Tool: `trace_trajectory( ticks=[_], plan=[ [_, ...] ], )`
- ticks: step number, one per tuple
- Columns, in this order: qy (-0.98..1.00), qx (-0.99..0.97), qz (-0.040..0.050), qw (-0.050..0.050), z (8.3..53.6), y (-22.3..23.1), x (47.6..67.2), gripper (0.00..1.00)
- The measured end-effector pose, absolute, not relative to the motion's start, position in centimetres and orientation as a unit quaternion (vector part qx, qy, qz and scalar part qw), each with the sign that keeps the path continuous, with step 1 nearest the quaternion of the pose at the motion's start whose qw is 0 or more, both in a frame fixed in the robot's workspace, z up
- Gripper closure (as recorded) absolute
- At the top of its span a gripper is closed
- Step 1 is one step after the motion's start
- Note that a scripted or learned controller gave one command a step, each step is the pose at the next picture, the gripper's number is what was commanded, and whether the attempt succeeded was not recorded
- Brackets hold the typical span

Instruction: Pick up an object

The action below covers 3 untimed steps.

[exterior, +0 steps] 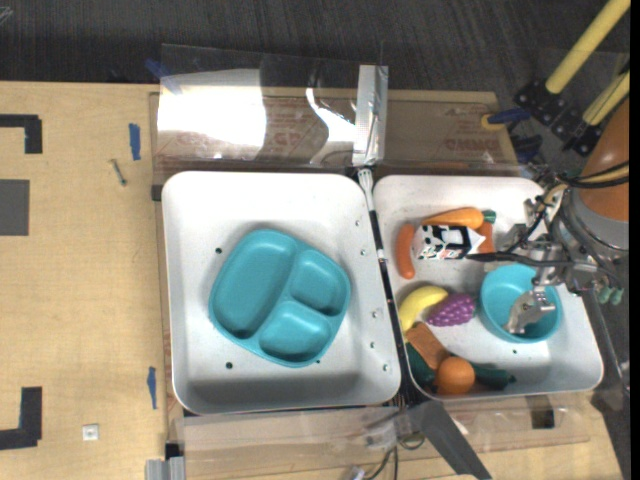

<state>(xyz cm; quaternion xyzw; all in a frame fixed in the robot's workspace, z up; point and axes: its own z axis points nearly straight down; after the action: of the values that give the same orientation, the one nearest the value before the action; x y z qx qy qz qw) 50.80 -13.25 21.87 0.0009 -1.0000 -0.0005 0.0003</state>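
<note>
The gripper (530, 310) hangs over the teal bowl (505, 298) in the right bin (580, 363), its metal tip low inside the bowl's hollow. Whether the tip touches the bowl, and how the gripper is set, cannot be told from this slanted view; nothing is seen held. The arm's grey wrist and orange band (612, 158) stand at about two o'clock from the bowl.

At nine o'clock of the bowl lies a purple bunch of grapes (452, 311), touching a yellow banana (418, 303) farther left. At ten o'clock sits a white carton with black cow patches (447, 242); its print is too small to read. An orange carrot (455, 217) lies just behind it. At seven o'clock, an orange fruit (455, 375) rests near the bin's front wall, beside a brown block (426, 342).

The left bin (190, 218) bears a teal divided plate (280, 295) with three compartments. On the cardboard behind the bins, faint reddish lettering (470, 123) shows, illegible.
</note>
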Motion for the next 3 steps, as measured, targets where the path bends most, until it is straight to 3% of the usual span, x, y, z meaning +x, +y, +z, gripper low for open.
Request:
trace_trajectory(
  ticks=[1, 2, 3],
  plan=[
    [-1.0, 0.007, 0.0003, -0.004, 8.8, -14.4, 51.6, 0.0],
    [-0.999, -0.052, 0.0002, 0.002, 8.7, -12.4, 60.5, 0.0],
    [-0.999, 0.037, -0.012, 0.024, 8.9, -16.2, 63.8, 0.0]
  ],
)
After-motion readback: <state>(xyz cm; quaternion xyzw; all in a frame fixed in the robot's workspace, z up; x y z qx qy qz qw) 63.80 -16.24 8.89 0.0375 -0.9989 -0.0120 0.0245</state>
